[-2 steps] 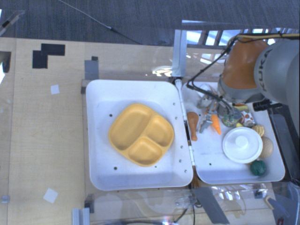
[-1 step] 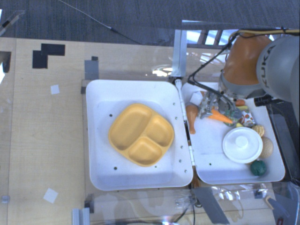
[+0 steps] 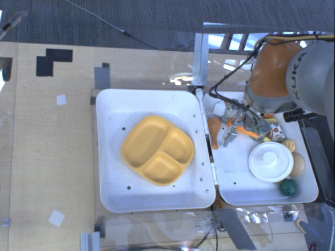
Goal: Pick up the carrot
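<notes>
Pale wood bench top [image 3: 47, 156] fills the camera view, with a dark ribbed floor [image 3: 131, 7] beyond its far edge and black square marks [image 3: 52, 60] near the left corner. 2 shallow white bins sit side by side, touching along their inner walls. Inside the left bin [image 3: 112, 192] lies a yellow divided plate [image 3: 157, 149] with 3 compartments, tilted a little in the bin's middle.

At the right bin's [image 3: 230, 184] left wall lies the carrot [image 3: 214, 131], an orange tapered piece pointing toward the near side. Just right of it hangs the gripper [image 3: 228, 137], reaching in from the grey arm [image 3: 314, 77] with its orange band [image 3: 275, 67] and black cables [image 3: 230, 77]. Its metal fingers [image 3: 225, 138] point down and left, slightly apart, with nothing seen between them; they stand just beside the carrot, and whether they touch it cannot be told.

Further right in that bin sits a round white bowl [image 3: 270, 161], a dark green ball [image 3: 288, 187] near the front corner, a brownish round thing [image 3: 298, 163] against the right wall, and a cluster of small coloured items [image 3: 269, 129] behind the bowl.
</notes>
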Robot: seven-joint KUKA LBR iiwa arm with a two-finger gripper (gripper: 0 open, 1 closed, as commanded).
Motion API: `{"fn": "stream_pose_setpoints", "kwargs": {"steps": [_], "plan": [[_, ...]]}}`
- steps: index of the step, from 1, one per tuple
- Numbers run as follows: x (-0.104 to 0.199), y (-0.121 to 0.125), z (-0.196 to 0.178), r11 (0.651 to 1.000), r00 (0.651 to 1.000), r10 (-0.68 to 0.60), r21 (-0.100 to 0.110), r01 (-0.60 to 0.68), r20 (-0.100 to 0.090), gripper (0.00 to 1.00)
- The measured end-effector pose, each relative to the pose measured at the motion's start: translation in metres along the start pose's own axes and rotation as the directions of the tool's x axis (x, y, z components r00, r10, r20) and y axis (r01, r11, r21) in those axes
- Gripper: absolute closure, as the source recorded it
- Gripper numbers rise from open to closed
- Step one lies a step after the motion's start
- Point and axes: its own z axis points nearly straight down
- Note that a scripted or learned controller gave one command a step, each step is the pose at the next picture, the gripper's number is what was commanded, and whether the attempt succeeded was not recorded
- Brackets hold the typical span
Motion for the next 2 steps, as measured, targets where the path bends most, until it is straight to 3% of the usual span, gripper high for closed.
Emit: {"fn": "stream_pose_setpoints", "kwargs": {"steps": [1,2], "plan": [[-0.005,0.002,-0.014,1.000,1.000,-0.007,-0.002,0.007,0.024,1.00],[0.043,0.029,-0.152,0.968,0.967,0.251,-0.010,-0.251,0.029,1.00]]}}
